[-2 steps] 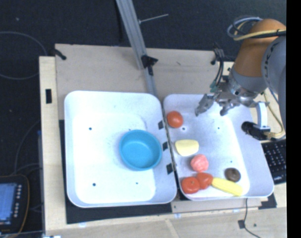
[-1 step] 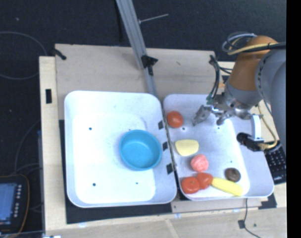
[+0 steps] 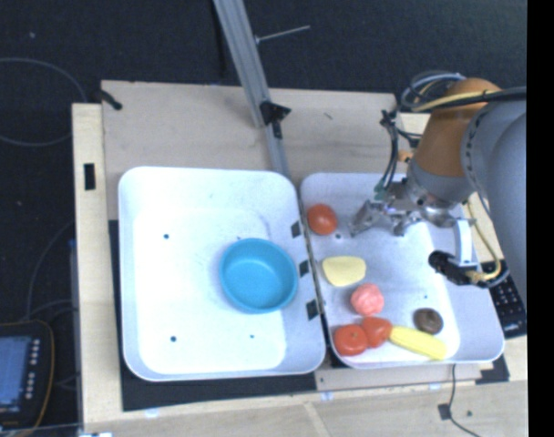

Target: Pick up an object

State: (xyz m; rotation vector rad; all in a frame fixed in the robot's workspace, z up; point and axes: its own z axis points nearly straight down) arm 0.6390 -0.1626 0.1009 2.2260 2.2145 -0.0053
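Dark floor surrounds the wooden counter (image 3: 195,126) and its two bins. Camera view: the gripper (image 3: 379,215) hangs spread and released in the right bin (image 3: 345,189); the red ball (image 3: 322,218) lies just left of it.

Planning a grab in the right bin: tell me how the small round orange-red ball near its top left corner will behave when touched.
The orange-red ball looks round, so it will probably roll if nudged. It lies close to the bin wall, which may stop it.
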